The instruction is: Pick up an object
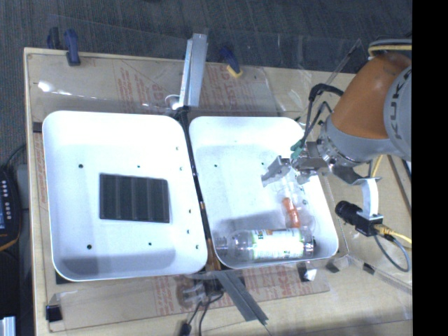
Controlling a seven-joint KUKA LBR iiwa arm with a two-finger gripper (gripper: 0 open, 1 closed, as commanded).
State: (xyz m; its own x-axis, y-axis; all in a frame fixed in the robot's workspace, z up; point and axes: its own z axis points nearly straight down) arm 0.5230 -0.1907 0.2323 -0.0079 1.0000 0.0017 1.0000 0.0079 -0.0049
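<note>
My gripper (288, 173) hangs over the right part of the right bin (231, 135), and its two grey fingers (274, 171) stand apart, open. Just below it lies a small clear item with an orange part (291, 213); I see nothing gripped between the fingers. A clear plastic bottle with a green-and-white label (269, 243) lies on its side along the bin's near wall. A dark grey ribbed slab (134, 197) rests flat in the middle of the left bin (70, 138).
The arm's orange band (367, 89) and grey wrist lean over the right bin's right rim. A black cable fitting (355, 217) sits just outside that rim. A metal bar (192, 72) stands behind the seam between the bins.
</note>
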